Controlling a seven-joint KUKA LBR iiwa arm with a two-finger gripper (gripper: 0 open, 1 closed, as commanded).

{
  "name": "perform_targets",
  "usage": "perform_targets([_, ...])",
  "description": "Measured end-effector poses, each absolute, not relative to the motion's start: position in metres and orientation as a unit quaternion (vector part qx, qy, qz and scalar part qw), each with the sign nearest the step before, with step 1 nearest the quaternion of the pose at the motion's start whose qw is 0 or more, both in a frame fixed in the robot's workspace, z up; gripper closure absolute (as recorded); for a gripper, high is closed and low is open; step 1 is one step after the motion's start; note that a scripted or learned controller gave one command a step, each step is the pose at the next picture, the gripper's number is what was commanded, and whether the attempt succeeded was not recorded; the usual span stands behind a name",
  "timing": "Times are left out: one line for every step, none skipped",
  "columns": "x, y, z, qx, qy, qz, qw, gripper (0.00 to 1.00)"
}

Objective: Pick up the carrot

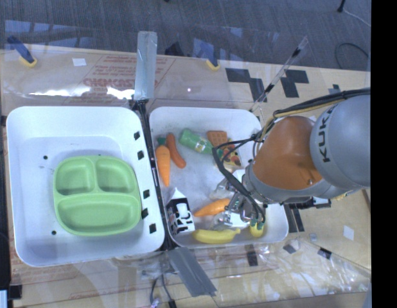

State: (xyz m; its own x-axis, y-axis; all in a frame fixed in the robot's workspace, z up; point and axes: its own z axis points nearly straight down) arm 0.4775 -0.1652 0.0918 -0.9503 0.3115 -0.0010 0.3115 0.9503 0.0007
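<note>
The arm [314, 153] is reaching in from the right and bending down over the right bin [205, 117], its orange band sitting above the wrist. The gripper [234, 213] is hanging low in the near part of that bin, just beside an orange carrot [212, 207] that is lying on the bin floor with its thick end pointing toward the gripper. The carrot seems to be touching or nearly touching the gripper, but the metal parts and cables are blurring together there, so I cannot tell how the hand is set or whether it is gripping anything.

A yellow banana [214, 236] is lying along the near wall, just below the carrot. A small black and white carton [180, 215] is standing at the near left corner. Two more carrots [163, 162] are lying by the left wall, one paler and one darker. A green bottle [195, 141] is resting near the far wall, with a brown waffle-like piece [217, 136] beside it.

The left bin [31, 127] is holding a green divided plate [96, 196].
</note>
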Motion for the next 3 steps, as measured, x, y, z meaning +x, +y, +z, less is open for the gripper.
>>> perform_targets([0.477,-0.167,0.092,0.237,0.972,0.0001,0.001,0.00])
perform_targets([0.478,-0.167,0.102,0.234,0.972,0.0002,0.001,1.00])
perform_targets([0.477,-0.187,0.150,0.363,0.932,-0.0001,0.001,1.00])
